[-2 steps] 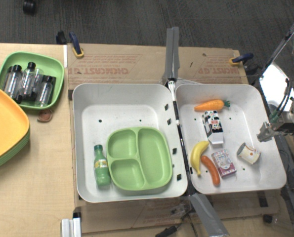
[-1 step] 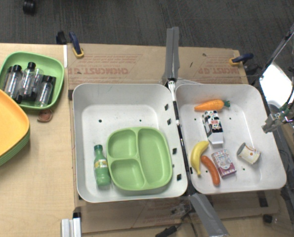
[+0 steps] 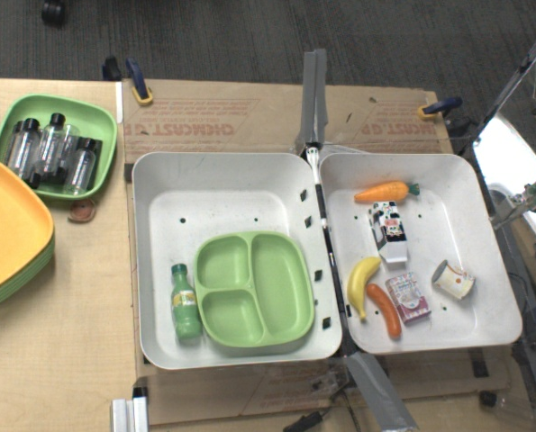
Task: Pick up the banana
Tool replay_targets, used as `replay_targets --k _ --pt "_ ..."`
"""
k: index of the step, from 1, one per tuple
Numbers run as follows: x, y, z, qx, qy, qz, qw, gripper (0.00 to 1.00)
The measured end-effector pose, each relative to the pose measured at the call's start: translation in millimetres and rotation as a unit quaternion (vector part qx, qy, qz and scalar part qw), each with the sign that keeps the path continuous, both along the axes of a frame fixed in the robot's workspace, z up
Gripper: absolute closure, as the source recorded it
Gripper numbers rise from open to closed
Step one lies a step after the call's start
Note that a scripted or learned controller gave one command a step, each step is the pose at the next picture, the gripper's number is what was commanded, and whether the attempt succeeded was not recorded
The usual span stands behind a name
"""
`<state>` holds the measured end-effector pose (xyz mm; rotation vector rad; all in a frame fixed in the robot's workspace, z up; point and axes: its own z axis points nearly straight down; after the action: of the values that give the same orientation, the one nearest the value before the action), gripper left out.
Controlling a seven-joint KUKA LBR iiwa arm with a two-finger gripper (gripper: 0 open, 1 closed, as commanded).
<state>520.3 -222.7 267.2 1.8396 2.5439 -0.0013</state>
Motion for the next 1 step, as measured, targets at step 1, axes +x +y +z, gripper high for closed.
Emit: replay_targets --k 1 --pt "73.3 0.5 24.6 -0.0002 0.000 0.102 0.9948 1.00"
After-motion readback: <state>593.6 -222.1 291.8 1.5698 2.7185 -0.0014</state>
